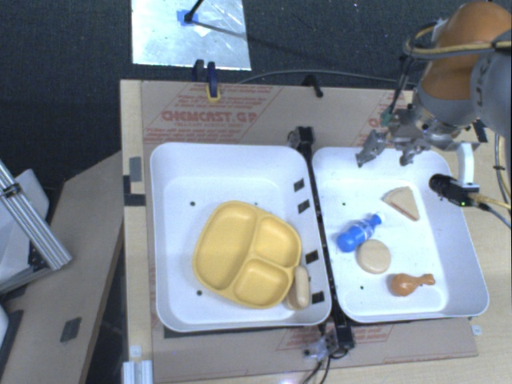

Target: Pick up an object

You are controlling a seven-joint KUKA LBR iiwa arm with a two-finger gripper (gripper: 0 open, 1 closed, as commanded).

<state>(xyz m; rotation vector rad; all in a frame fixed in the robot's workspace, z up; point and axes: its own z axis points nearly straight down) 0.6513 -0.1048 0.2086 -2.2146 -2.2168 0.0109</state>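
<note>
Camera view has the arm (pixel 460 50) reaching in from upper right, gripper (pixel 387 152) spread open and holding nothing over the right bin's (pixel 464 250) top rim. Blue bottle (pixel 357 233), wedge (pixel 402 202), round piece (pixel 374 256) and drumstick (pixel 410 282) sit lower, bare floor between.

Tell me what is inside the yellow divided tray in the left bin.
The yellow tray shows three bare compartments, nothing in them. A beige bread-like piece lies outside, against its right edge. What is under the tray is covered.

Robotics lab: bins (pixel 240 154) on cardboard-covered bench (pixel 240 106), cabling.
</note>
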